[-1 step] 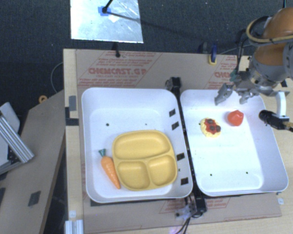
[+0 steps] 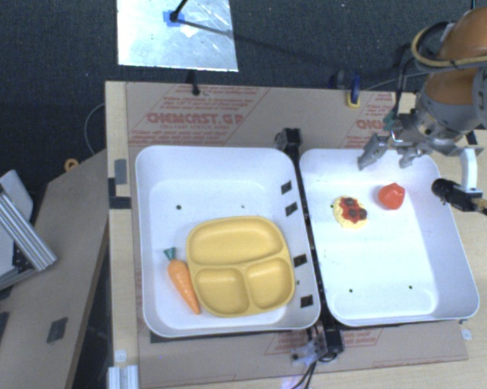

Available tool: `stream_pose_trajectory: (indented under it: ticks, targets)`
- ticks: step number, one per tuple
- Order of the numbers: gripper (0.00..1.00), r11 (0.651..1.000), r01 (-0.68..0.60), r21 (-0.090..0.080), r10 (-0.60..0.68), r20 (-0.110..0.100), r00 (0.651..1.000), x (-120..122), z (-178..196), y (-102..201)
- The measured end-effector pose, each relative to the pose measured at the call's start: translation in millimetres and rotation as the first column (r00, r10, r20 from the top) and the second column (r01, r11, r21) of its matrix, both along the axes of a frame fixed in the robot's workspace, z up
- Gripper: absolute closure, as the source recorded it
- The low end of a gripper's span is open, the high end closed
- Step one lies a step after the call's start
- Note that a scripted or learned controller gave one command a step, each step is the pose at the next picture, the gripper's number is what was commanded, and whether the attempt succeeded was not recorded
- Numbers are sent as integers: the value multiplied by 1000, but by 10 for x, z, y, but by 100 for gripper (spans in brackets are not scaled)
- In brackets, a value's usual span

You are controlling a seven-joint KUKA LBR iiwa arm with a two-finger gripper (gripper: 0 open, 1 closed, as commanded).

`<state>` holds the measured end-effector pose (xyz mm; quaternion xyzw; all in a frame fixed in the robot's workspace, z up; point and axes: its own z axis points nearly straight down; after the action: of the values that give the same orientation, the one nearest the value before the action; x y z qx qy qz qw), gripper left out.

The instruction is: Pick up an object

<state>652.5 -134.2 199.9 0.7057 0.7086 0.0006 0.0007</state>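
Bench point(image 2: 227, 112) first: cardboard-covered, bearing two shallow white bins side by side. Left bin point(image 2: 158, 177) holding a yellow divided plate point(image 2: 239, 262) and, touching that plate's left edge, a toy carrot point(image 2: 182, 286) lying at a slant. Right bin point(image 2: 389, 282) holding the two nearest candidates. Arm point(image 2: 462, 55) reaching in from the right, wrist poised over the far rim of the right bin. Gripper point(image 2: 386, 154) hanging there with fingers spread apart and nothing between them, near the red toy but not touching it. Red toy point(image 2: 391, 195), rounded, perhaps a strawberry or tomato, sitting in the far right part of the right bin, just below the gripper in the view. Small yellow pizza-like toy point(image 2: 350, 211) with red topping lying flat to its left, apart from it. Judged the approach stage, with no grasp made yet. For a clean pick: choose the red toy as the closest and tallest target, centre the spread fingers over its middle, turn the wrist so neither finger lands on the pizza-like toy or the bin wall, descend straight down until the fingers straddle the widest part, then close gently and lift vertically. Likely trouble: rolling away of the rounded shape under an off-centre pinch.
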Motion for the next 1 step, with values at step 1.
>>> stream_pose_trajectory:
  ticks: [1]
  targets:
    - [0, 1000, -3, 0, 3, -3, 1000, 20, -544, 102]
